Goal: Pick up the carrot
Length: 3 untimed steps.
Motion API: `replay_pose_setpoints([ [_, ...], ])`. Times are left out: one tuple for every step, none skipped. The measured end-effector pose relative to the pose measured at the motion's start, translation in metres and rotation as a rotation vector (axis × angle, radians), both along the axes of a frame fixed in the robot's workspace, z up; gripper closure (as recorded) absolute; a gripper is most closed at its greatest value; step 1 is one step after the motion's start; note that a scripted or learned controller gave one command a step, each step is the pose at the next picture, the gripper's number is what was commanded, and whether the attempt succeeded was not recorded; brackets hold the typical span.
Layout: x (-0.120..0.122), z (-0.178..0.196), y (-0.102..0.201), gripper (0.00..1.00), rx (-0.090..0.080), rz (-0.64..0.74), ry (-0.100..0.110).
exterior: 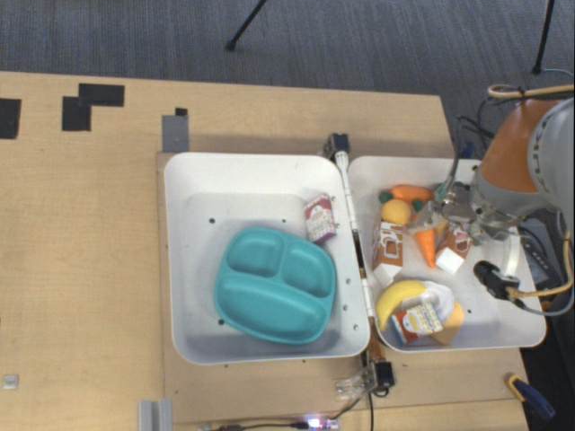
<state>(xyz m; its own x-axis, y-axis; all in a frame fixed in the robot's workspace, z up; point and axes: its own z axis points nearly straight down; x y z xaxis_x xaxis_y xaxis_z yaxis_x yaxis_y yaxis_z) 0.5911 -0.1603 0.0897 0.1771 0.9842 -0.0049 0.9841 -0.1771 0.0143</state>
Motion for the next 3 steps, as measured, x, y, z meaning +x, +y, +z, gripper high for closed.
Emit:
replay_pose_setpoints([
  [-0.002, -0.005, 0.032, 0.00, 0.009, -0.208, 0.010],
  [0.018, -0.005, 0.060, 0.00, 0.012, -0.594, 0.011],
  [0.020, 0.008, 0.060, 1.00, 0.012, -0.585, 0.006],
])
